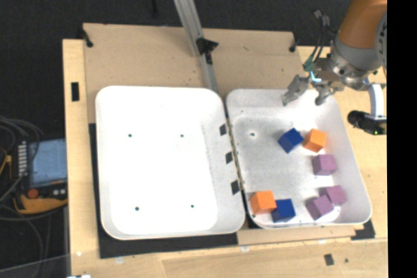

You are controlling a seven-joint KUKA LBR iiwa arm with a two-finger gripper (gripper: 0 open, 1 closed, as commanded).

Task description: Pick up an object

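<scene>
gripper: the grey two-finger gripper (306, 92) is hovering with fingers spread, holding nothing, over the right white bin's (260, 115) far edge.
blocks: the blue foam cube (290, 140) and orange foam cube (316, 140) are sitting just below it.
room: the bin's left half is lying bare.

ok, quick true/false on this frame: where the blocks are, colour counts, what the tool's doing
1. All blocks lie in the right bin. True.
2. There are three orange blocks. False: two, one near the right wall and one at the front left.
3. The tool holds a blue block. False: its open fingers have nothing between them, and it sits over the bin's far edge.
4. Three purple blocks sit along the right side. True.
5. A blue block sits beside the upper orange one. True.
6. The left bin holds a purple block. False: the purple ones are in the right bin.
</scene>
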